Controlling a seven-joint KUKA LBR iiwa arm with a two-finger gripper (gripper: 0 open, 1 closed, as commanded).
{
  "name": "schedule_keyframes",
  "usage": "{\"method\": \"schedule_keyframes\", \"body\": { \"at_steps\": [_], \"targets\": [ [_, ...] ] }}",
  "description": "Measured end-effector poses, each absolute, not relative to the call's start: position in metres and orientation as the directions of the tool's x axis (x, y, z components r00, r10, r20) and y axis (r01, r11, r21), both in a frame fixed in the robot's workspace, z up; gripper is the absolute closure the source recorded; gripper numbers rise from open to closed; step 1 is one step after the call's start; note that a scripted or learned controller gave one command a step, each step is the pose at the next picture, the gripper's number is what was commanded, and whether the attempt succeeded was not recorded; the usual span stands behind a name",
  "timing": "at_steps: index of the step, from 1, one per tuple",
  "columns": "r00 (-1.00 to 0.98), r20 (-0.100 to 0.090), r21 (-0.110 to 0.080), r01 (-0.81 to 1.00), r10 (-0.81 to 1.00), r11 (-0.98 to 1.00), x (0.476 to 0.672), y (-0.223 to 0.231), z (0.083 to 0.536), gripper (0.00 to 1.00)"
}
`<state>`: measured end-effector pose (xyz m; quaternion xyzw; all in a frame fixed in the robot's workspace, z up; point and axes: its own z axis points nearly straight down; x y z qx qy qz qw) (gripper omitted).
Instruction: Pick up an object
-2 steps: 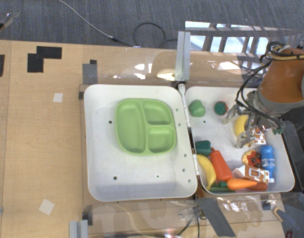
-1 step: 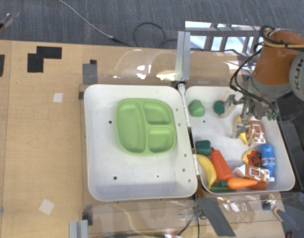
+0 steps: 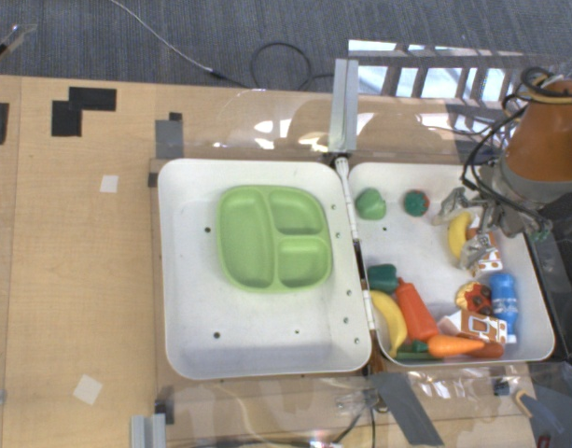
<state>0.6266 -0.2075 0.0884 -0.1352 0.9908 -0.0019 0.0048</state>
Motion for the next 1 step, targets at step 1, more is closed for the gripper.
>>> {"method": "schedule_keyframes", "body": {
  "at_steps": [1],
  "targets": [
    [-0.99,-0.012,-0.003,-0.141,-0.141,0.99,0.5877,-0.2043,0.0894,0.0]
  ]
}}
